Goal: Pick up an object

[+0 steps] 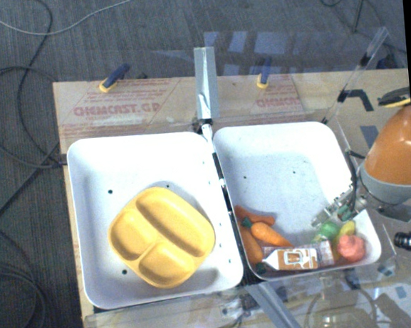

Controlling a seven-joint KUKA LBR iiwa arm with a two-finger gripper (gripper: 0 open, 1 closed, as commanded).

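I am seeing the desk (79,106) sitting on grey carpet trailing cables. The arm (394,154) is reaching in from three o'clock, its end effector (336,212) hovering above a green object (328,229) at the right bin's (283,153) five o'clock; grip unclear.

Glossy yellow plastic divided plate (162,235); smooth matt white plastic bins (91,169); printed carton (292,258) beside metal gripper (333,214).

- Yellow divided tray (162,236) lies tilted in the left bin (91,169), lower centre-left of the frame.
- Two yellow-tipped clamps (113,78) at the bench's top edge.
- Black cables (9,212) trail over the grey floor, left.
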